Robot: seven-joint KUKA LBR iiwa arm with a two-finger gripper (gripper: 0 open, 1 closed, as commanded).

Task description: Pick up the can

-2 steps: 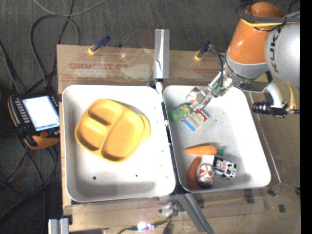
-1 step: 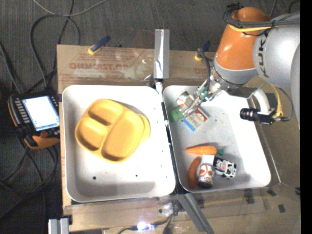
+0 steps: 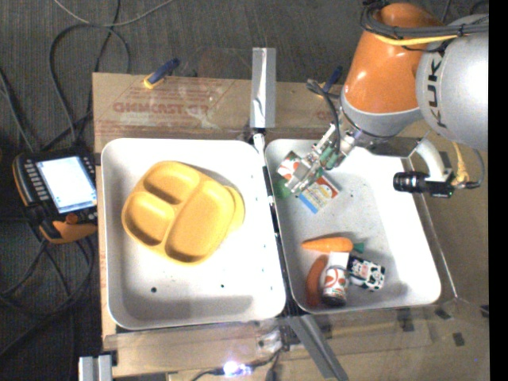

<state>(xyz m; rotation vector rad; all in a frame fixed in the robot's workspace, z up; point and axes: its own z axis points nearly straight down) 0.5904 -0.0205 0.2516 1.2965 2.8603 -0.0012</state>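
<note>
Gripper [image 3: 300,179] hovers at 11 o'clock in the right white bin [image 3: 413,236], finger state untellable, well apart from the red-and-white can [image 3: 335,284] at 6 o'clock.

Floor [image 3: 48,292]: dark grey carpet, with black cables [image 3: 71,22] looping across it at upper left. Bench [image 3: 111,109]: brown board top with faint red lettering (not legible). A handheld pendant [image 3: 59,185] with a lit screen lies on the floor just left of the bench. Small bright light [image 3: 232,367] at the bench's front edge.
</note>
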